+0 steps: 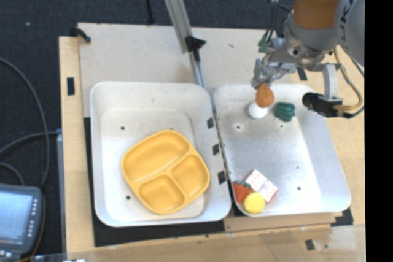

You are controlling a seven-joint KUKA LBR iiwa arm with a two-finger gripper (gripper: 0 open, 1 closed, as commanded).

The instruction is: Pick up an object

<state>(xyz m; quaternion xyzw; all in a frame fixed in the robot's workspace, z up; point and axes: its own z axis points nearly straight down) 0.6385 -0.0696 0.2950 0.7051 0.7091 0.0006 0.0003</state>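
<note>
My gripper (pixel 264 81) hangs over the far edge of the right bin (pixel 307 156), pointing down. A small brown egg-shaped object (pixel 264 96) sits between its fingertips and is lifted a little above the bin floor. Just below it lies a white ball (pixel 257 110), and a dark green piece (pixel 284 110) rests to its right. In the bin's near left corner, a white and pink box (pixel 258 183), a red item (pixel 241 191) and a yellow ball (pixel 254 203) are bunched together.
The left bin (pixel 107 132) holds a yellow divided plate (pixel 164 172). A slanted aluminium post (pixel 175 3) rises behind the seam between the bins. A black fitting (pixel 322 104) on the arm juts over the right bin's far right edge.
</note>
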